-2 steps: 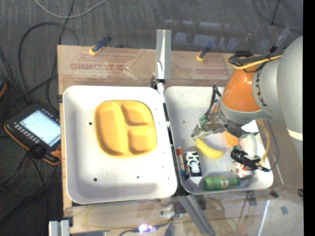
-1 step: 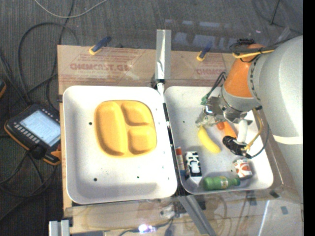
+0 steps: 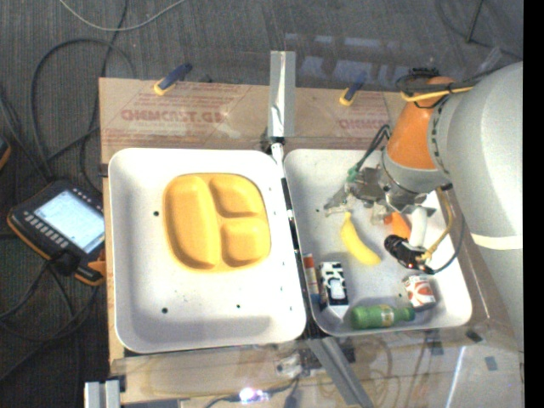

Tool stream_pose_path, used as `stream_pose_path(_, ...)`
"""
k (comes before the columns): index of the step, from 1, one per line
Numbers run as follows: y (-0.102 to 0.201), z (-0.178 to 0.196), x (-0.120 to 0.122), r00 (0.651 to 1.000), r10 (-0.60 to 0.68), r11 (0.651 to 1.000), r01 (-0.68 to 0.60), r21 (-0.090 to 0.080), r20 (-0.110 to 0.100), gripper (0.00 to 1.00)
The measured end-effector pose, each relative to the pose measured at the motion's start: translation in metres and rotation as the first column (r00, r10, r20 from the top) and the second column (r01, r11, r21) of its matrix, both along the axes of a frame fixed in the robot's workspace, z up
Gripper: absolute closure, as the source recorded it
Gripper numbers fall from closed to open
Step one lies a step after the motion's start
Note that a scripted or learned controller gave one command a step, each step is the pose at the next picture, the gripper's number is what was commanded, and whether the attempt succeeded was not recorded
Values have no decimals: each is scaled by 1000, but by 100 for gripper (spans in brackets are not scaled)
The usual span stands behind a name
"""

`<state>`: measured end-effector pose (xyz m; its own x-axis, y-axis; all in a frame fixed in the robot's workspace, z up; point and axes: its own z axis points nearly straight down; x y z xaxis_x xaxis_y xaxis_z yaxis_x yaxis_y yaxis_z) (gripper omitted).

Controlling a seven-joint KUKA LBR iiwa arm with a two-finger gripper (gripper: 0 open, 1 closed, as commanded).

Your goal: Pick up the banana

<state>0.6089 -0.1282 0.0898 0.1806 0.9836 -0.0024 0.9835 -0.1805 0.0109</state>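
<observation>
- We log the banana (image 3: 358,240) lying flat on the floor of the right bin (image 3: 310,172), right of the yellow divided tray (image 3: 217,219) that sits in the left bin.
- The gripper (image 3: 355,192) hangs just above the banana's upper end; we cannot tell its opening.
- Our judgement: no grasp yet; closing and lifting remain.

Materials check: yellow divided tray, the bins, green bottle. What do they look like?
Divided tray: likely moulded plastic, matte yellow, with soft rounded compartment edges. Left bin and right bin: probably thin formed plastic, smooth white with a slight sheen and rolled rims. Green bottle: seems glossy plastic, judging by a highlight along its side; it is too small to be sure.
</observation>
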Motion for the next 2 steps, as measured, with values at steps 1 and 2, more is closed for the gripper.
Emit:
stream_pose_path(1, 0, 9, 0, 1000, 1, 1000, -1, -2, -1, 100)
stream_pose_path(2, 0, 18, -1, 1000, 2, 1000, -2, -3, -5, 100)
